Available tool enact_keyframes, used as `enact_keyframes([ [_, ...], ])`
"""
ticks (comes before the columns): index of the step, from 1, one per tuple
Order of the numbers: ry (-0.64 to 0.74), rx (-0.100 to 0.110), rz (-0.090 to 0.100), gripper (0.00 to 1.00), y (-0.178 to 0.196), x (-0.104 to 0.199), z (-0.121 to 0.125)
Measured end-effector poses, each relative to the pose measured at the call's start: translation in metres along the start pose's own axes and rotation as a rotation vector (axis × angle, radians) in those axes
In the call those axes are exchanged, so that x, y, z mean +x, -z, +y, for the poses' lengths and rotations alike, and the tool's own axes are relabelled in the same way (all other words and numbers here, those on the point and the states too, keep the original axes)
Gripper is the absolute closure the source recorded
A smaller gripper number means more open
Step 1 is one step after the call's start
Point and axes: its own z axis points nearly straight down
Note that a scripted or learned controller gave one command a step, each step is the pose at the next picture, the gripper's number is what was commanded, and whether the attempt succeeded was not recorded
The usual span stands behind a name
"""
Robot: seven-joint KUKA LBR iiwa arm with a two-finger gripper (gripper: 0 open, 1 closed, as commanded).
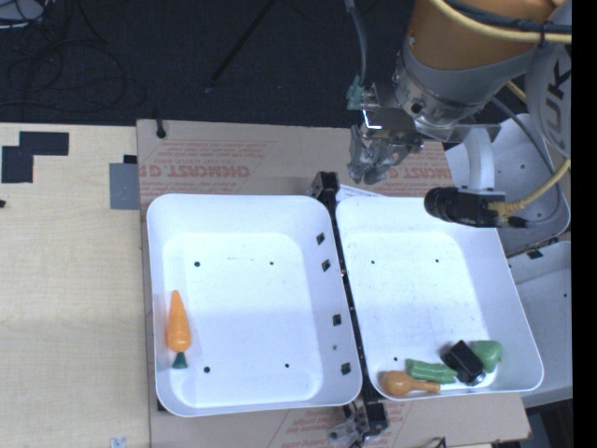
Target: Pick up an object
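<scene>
Arm over two white bins.
Gripper (373, 161) hangs past the right bin's (522, 315) far rim — finger state unclear; carrot (177, 328) lies in the left bin (233, 215).

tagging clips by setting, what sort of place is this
Probably a robotics lab bench: a grey arm reaches over two white bins on cardboard, with toy items like a carrot and loose cables behind.

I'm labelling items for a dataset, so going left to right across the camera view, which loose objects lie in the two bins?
Orange toy carrot in the left bin → tan pear-shaped piece in the right bin → green pod-like piece. A black block and a green rounded item farther right overlap, so I leave them out.
</scene>
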Motion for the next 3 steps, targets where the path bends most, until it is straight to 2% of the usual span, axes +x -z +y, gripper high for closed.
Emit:
enact_keyframes([
  [1,-0.002,0.003,0.0,1.0,-0.049,-0.063,-0.044],
  [2,0.009,-0.016,0.003,1.0,0.05,-0.015,0.003],
  [3,-0.005,0.003,0.0,1.0,-0.01,-0.101,-0.064],
])
